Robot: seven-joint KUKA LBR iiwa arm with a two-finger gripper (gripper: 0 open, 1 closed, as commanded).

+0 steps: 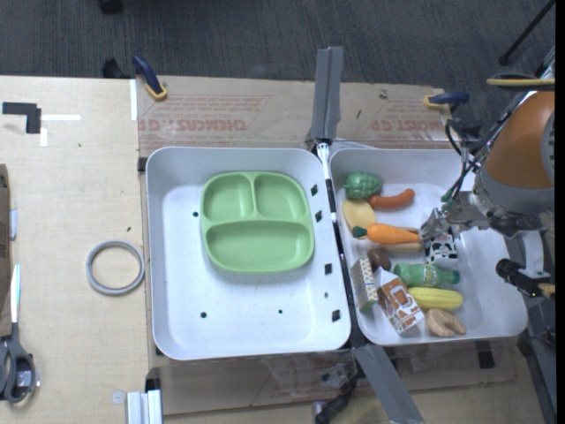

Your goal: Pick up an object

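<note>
Carrot [392,233], light and slick-looking, is lying at nine o'clock from my gripper [439,233], whose opening I cannot tell; I am judging its thick middle best to grasp.

Light wooden bench [71,201], brown cardboard sheet [238,117] laid across its far side. Two shallow white plastic bins side by side: left bin [177,325], right bin [494,321]. Grey tape ring [116,266] left of them; metal scissors [16,365] near left edge.
</note>
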